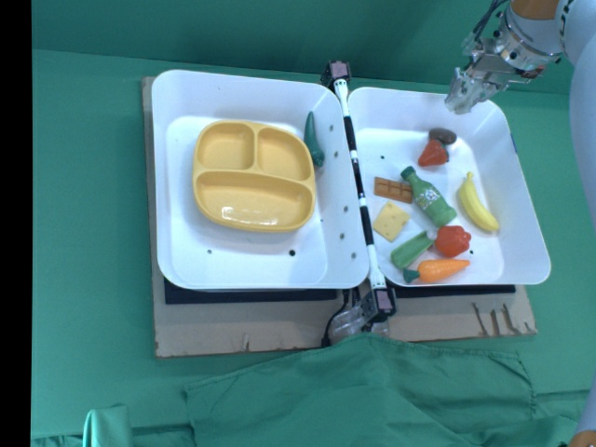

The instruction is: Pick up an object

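Camera view: arm comes in from the far right, hand hanging over the far rim of the right bin, above the far-right corner; can't tell if it's apart or together from this angle, nothing visibly between its tips. Closest items under it: a small brown piece touching a red strawberry-like toy just near of it, both a short way near-left of the hand. Rest of the right bin's contents, all candidates for the pick: green bottle lying tilted mid-bin, brown chocolate-bar piece just left of it, yellow cheese wedge near of that, banana along the right side, red pepper, green cucumber-like piece and orange carrot clustered at the near edge, carrot touching the green piece. Left bin holds a yellow three-compartment plate and a dark green vegetable lying beside the plate's right edge, against the bin wall. Bins sit on a cardboard sheet on the green worktop; crumpled green cloth lies at the near edge.
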### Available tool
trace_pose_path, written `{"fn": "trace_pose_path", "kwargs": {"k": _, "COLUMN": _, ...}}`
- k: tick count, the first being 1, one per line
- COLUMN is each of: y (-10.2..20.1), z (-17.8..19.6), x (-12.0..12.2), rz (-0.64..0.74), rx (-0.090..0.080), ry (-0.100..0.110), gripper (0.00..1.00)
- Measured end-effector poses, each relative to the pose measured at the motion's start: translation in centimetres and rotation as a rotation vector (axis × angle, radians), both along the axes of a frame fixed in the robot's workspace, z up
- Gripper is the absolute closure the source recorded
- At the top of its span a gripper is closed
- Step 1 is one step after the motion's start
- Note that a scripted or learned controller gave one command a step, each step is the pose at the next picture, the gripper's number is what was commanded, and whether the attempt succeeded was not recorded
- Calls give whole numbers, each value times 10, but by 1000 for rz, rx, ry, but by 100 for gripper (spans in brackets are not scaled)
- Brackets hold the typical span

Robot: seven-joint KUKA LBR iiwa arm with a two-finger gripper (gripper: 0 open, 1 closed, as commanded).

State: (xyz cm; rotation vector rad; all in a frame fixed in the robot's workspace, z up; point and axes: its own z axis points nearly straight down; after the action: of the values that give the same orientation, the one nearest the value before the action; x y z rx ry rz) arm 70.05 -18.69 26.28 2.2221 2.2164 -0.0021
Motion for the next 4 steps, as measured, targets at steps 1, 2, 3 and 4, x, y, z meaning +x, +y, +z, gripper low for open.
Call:
{"fn": "trace_pose_path", "kwargs": {"k": 1, "y": 0, "z": 28, "x": 1, "rz": 0, "rx": -1, "ry": -8, "gripper": 100}}
{"fn": "trace_pose_path", "kwargs": {"k": 2, "y": 0, "z": -8, "x": 0, "rz": 0, "rx": 0, "ry": 1, "gripper": 100}}
{"fn": "trace_pose_path", "kwargs": {"k": 3, "y": 0, "z": 38, "x": 1, "rz": 0, "rx": -1, "ry": -9, "gripper": 100}}
{"fn": "trace_pose_path", "kwargs": {"k": 4, "y": 0, "z": 1, "x": 0, "rz": 0, "rx": 0, "ry": 1, "gripper": 100}}
